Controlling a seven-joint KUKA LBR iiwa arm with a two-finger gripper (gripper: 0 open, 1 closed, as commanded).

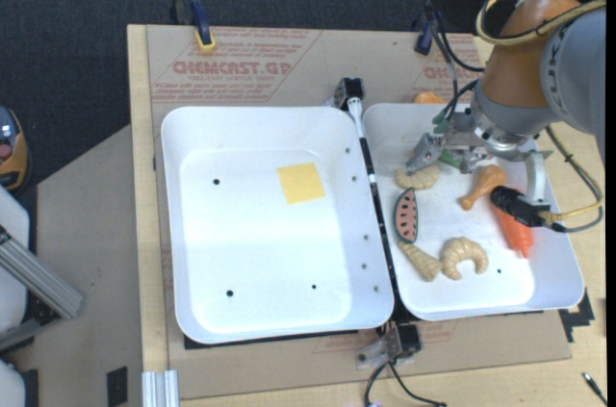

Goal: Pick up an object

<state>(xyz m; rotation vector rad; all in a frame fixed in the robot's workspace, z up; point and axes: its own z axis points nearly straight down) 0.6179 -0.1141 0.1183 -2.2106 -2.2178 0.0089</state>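
Two white bins sit side by side on a brown board, seen from above at a slant. The left bin [192, 145] holds a single flat yellow square [301, 183], lying in its upper middle, well apart from the walls. The right bin [553, 285] holds several toy foods: a pale piece [416, 177] near the upper left, a watermelon slice [407, 216] standing close to the shared wall, a cone [420, 261] just below the slice, a croissant [464, 256] just beside the cone at lower centre, a drumstick [481, 184] right of centre, and a carrot [515, 230] near the right wall. An orange item [429, 97] shows at the bin's top edge, mostly hidden. The arm [539, 59], grey with an orange band, reaches in from the right over the upper part of the right bin. Its gripper [433, 150] hangs low above the pale piece, with metal fingers [422, 151] spread somewhat apart and pointing down and left; nothing is seen held between them. Whether the fingertips touch the pale piece cannot be told. Blue clamps [201, 22] grip the board's far edge.
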